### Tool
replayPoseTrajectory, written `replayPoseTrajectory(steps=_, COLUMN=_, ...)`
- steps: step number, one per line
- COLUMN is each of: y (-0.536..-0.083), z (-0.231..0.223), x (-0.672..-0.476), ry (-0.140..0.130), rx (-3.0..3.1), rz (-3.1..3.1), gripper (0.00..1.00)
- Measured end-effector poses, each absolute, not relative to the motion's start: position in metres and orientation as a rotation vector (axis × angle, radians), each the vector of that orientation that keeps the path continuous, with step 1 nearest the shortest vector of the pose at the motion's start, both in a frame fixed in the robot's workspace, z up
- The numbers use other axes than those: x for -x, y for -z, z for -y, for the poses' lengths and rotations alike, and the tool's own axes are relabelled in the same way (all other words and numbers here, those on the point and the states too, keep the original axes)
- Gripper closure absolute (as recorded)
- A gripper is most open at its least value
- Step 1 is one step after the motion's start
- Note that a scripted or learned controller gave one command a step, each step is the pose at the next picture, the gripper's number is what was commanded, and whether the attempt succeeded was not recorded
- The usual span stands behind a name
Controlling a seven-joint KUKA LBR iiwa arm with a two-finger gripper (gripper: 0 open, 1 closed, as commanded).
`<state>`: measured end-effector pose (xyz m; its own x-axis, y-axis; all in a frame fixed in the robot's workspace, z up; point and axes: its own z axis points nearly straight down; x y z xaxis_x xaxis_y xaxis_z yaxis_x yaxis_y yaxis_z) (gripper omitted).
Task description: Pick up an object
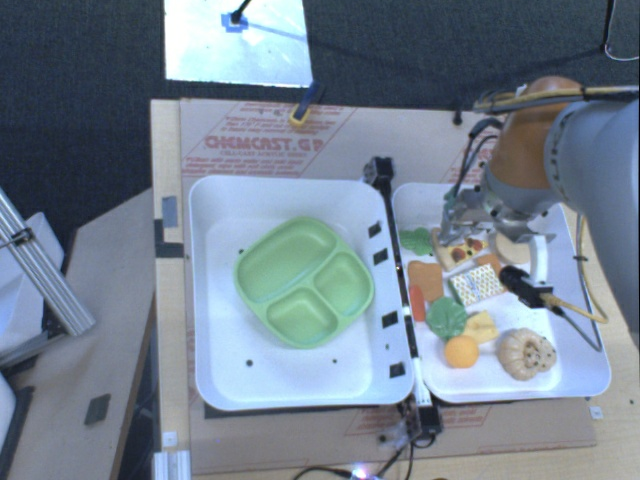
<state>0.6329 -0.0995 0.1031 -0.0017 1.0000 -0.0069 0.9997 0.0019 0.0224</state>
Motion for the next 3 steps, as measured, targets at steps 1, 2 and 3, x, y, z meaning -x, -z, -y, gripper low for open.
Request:
replayPoseTrajectory(steps=1, y=-0.168, z=0.101, x=-0.638, ry=-0.008, rx=-2.212, rz=-2.221, gripper=1.00)
replayPoseTrajectory(steps=2, y=-0.223, z=0.101, x=-0.640, ry=-0.008, rx=-2.212, rz=-2.222, gripper=1.00)
replayPoseTrajectory(steps=3, y=-0.214, z=0.051, x=-0.622, ry=-0.003, rx=-2.213, rz=-2.232, gripper=1.00)
